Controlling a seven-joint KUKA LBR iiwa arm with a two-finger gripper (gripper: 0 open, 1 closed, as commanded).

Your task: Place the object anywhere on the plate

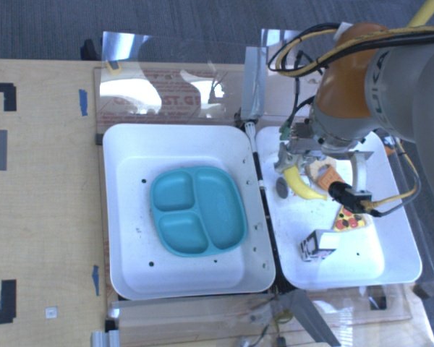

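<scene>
I cannot tell how the jaws stand; the gripper [298, 152] is low in the right bin [398, 266], its tip hidden under the grey wrist, right above the banana [302, 185]. The banana lies on the bin floor beside an orange-and-tan piece [323, 171]. Nearer me sit a pizza-slice toy [349, 220] and a small grey block [315, 246]. The teal divided plate [199, 210] rests in the left bin [123, 194], well apart from the banana.
</scene>
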